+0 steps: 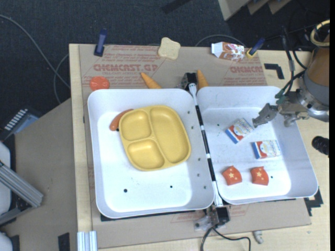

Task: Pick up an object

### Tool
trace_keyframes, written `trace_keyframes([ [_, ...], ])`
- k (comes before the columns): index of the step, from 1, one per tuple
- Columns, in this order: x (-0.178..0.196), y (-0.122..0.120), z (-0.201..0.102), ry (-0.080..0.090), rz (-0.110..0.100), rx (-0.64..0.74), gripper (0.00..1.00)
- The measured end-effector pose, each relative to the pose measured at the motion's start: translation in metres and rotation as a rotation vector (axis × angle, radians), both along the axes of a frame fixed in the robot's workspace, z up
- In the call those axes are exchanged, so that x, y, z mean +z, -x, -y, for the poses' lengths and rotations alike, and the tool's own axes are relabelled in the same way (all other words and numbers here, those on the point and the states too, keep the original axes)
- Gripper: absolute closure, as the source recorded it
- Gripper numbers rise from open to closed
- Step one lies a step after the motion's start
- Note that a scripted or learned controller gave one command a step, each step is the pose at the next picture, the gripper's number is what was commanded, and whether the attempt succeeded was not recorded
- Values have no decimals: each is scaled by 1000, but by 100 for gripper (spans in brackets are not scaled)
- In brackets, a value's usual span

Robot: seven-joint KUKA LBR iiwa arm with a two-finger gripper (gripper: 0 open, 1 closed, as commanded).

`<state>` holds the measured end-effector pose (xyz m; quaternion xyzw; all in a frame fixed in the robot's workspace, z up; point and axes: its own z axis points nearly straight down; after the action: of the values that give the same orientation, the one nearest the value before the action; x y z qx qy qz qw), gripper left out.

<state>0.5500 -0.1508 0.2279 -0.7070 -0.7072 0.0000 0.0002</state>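
Observation:
My gripper hovers over the upper right part of the right bin. It is open, its two grey fingers spread with nothing between them. Just left of and below the left fingertip lies a small blue, white and red carton. A second similar carton lies below the gripper. Two red blocks sit near the bin's front. The arm reaches in from the right.
The left bin holds a yellow divided plate with an orange sausage tucked at its left edge. Behind the bins lie a bread slice, carrots, an orange disc and a small milk carton.

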Motion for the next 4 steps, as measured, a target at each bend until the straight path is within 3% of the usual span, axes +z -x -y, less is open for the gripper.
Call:
trace_keyframes([
  [1, -62, -11, 44, 0, -2, -1, 0],
  [2, -139, 5, 26, 5, 10, -1, 0],
  [3, -138, -22, -40, 6, 16, 2, 0],
  [4, -139, -39, -17, 2, 9, 1, 0],
])
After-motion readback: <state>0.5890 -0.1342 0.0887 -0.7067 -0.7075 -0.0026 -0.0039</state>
